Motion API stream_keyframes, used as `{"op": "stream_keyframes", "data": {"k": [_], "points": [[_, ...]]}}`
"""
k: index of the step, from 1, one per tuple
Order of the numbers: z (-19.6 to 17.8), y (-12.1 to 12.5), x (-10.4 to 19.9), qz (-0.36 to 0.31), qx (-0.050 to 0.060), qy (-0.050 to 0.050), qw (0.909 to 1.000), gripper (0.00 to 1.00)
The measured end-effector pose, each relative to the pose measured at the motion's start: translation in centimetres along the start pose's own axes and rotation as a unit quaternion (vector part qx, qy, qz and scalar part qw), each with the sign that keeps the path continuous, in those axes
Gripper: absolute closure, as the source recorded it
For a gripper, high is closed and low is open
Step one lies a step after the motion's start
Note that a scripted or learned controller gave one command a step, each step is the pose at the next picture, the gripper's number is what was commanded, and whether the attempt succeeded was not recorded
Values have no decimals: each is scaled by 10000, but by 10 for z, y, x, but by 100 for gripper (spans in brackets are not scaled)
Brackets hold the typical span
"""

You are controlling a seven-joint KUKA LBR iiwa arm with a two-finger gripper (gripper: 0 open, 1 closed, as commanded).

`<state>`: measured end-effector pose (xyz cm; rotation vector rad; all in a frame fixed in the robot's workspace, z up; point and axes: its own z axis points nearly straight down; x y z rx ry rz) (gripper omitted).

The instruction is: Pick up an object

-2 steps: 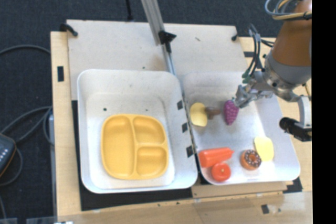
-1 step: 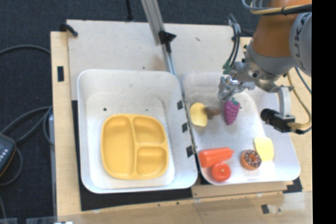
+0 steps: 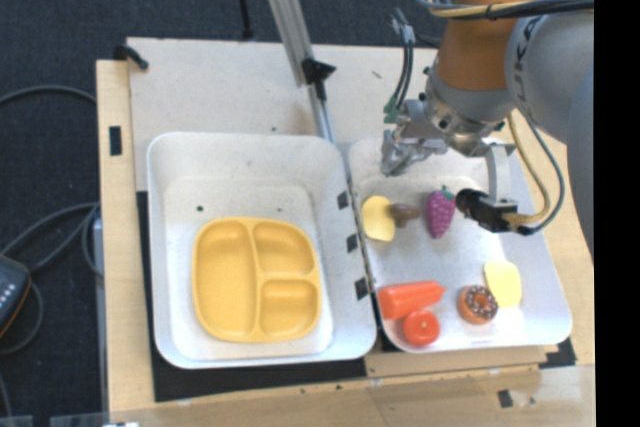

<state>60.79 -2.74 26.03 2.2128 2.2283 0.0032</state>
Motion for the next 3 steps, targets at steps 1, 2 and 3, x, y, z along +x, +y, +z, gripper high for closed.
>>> {"op": "stream_keyframes", "data": {"k": [1,2,3], "points": [[11,9,57,0,6,0,10000,100],[14,30,116,-5,3,3,10000,100],[13,29,112,16,12,-13,10000,0]]}}
